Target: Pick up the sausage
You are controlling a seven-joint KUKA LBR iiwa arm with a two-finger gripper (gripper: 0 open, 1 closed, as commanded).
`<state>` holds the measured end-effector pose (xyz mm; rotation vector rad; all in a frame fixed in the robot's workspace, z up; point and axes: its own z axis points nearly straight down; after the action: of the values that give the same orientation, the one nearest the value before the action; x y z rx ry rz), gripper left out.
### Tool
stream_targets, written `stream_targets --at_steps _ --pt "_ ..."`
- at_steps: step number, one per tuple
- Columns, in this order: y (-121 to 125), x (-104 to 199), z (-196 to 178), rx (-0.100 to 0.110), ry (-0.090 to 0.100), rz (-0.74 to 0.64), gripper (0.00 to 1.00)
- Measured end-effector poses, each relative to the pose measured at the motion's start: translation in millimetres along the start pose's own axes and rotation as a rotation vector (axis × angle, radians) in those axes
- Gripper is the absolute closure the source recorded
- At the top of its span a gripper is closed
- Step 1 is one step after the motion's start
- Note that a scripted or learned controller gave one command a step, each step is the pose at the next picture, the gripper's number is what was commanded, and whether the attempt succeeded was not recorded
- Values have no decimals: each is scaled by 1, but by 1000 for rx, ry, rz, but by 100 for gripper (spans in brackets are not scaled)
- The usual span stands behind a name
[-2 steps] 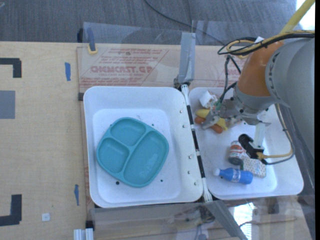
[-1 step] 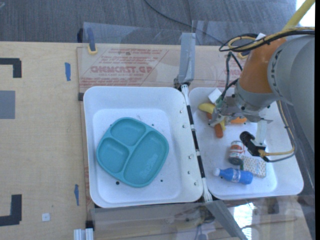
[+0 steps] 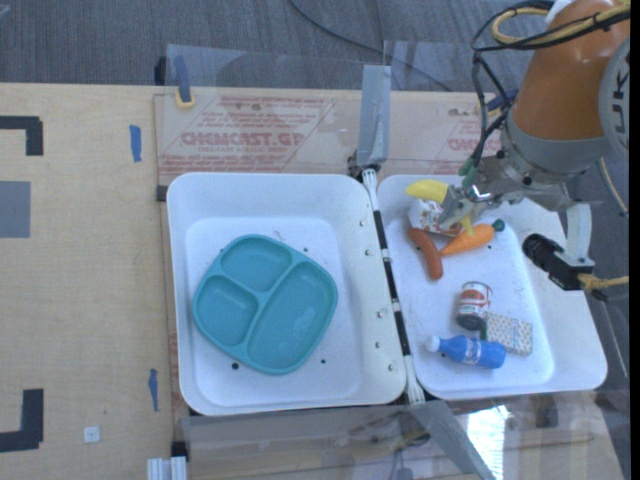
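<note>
Reddish sausage (image 3: pixel 427 252) (light, smooth, likely slippery) should be pinched mid-length; whether the gripper (image 3: pixel 462 204) is open cannot be told.

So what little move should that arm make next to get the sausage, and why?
Probably a short shift toward the left bin and down. The gripper hangs over the carrot and the yellow toy, while the sausage lies just beside them in the right bin, nothing on top of it.

Two white bins (image 3: pixel 270 193), one teal divided plate (image 3: pixel 265 303), one sausage (image 3: pixel 427 252), one carrot (image 3: pixel 472 239), one banana (image 3: pixel 428 189), one can (image 3: pixel 473 304), one blue bottle (image 3: pixel 470 351), one small patterned packet (image 3: pixel 512 333)
</note>
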<state>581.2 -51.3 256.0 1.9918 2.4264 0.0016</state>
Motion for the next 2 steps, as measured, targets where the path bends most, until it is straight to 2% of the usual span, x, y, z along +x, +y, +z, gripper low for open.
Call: stream_targets --at_steps 1,2 --pt "0 0 0 1 0 0 0" --pt "43 7 39 -1 -1 -70 0"
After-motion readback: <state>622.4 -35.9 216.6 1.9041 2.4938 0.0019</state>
